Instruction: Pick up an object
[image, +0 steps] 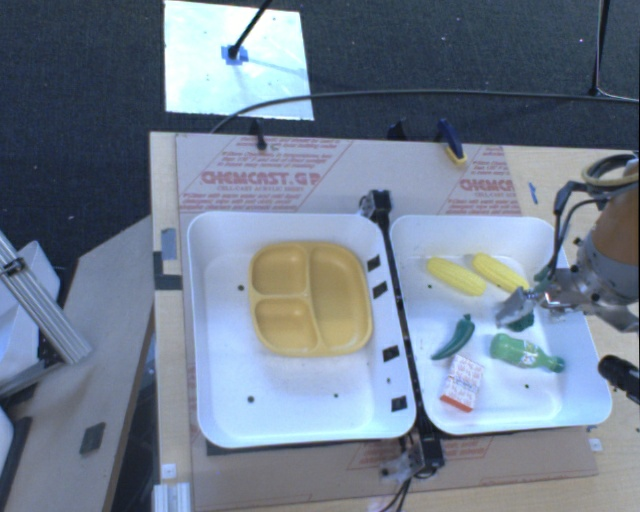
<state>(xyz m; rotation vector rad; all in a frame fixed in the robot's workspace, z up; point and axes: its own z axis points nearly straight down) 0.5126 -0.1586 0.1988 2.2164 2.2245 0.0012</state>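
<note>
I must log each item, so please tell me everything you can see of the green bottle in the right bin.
The bottle is small, green and looks like glossy plastic, with a pale label band around its body. It lies on its side on the floor of the right bin, neck pointing right and slightly toward the camera. It lies apart from the pepper and the packet to its left. The gripper hangs just above it, and contact cannot be judged.

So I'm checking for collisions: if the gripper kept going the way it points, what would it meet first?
The gripper points left and down into the right bin. Probably the green pepper comes first, though depth is unclear from above.
</note>
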